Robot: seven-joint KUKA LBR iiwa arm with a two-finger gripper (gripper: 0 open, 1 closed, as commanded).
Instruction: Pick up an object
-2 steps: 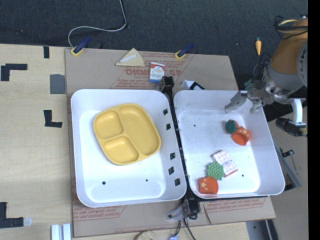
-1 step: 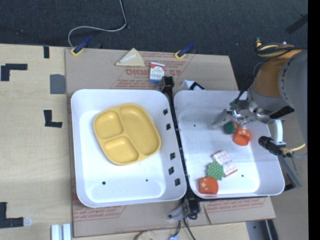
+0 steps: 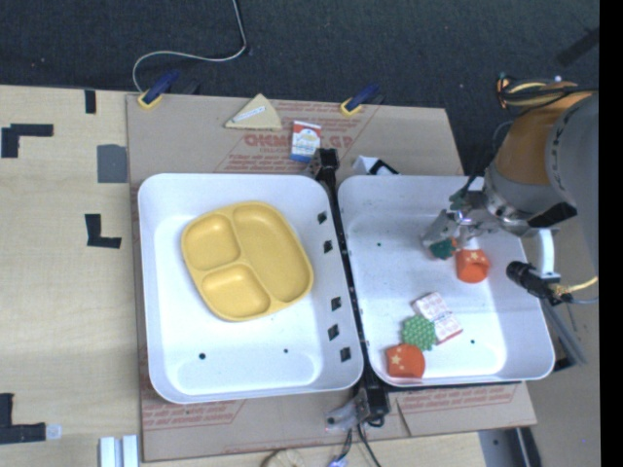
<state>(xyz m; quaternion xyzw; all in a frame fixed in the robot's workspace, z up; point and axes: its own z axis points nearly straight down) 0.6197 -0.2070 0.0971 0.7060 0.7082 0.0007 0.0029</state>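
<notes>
In the right bin, the gripper is hovering low by an orange object; whether it is released or clenched I cannot tell. Descending squarely over that piece, clear of the bin wall, seems wisest. Red lettering on the cardboard beyond is showing, too blurred for reading.

Right bin lay open across its left and upper floor, while the claw, an orange object just beside it, and a checked packet, green piece and red object crowded its lower middle.
</notes>
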